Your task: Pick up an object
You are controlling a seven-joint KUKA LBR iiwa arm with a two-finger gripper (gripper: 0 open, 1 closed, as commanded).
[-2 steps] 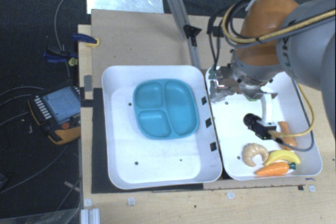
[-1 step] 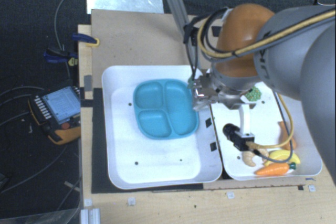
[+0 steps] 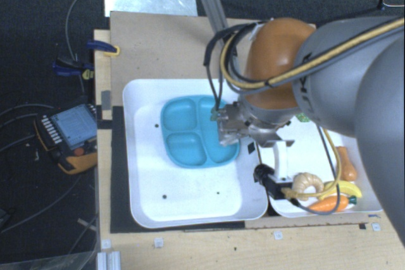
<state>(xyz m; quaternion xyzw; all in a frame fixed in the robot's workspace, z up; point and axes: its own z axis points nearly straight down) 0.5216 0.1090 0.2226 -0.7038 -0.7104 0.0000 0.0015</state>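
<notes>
Gripper (image 3: 229, 131) sits low over the right edge of the blue divided tray (image 3: 190, 131) — finger state cannot be told from this angle. Tray lies in the left bin (image 3: 142, 199), toward its far right part. Arm (image 3: 329, 66) reaches in from the right, covering much of the right bin (image 3: 304, 212). Near right corner of that bin — banana (image 3: 345, 188), carrot (image 3: 329, 204), a pale round item (image 3: 307, 181).

A blue sectioned plate (image 3: 193, 131) lies flat in the left white bin (image 3: 145, 199), toward its upper right. In the right bin (image 3: 316, 208), a banana (image 3: 342, 189), an orange carrot (image 3: 329, 203) and a pale rounded piece (image 3: 307, 182) cluster at the near edge.
</notes>
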